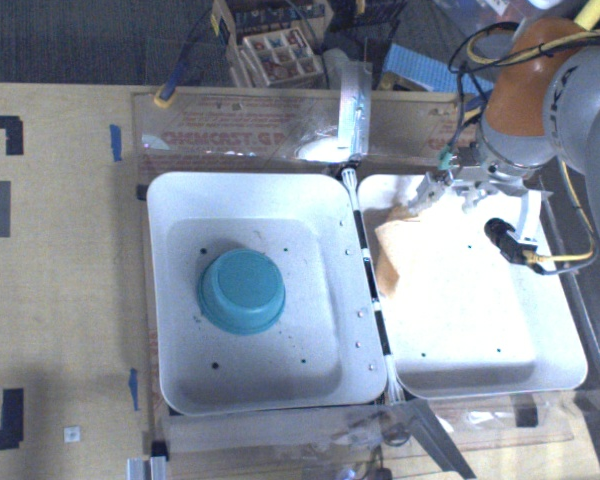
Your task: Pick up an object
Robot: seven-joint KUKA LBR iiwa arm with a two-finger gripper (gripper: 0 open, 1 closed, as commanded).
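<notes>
Nearest the camera, the left bin holds a teal bowl lying upside down on its floor, well apart from the arm and untouched, while the right bin beside it carries a tan, flat-looking piece against its left wall, washed out by glare so its kind is hard to tell. Farther back, the gripper hangs over the right bin's far edge, just above the tan piece's upper corner, and whether the jaws are wide or narrow I cannot tell. Judging from this, nothing is lifted yet: the grasp and the raise both remain.
</notes>
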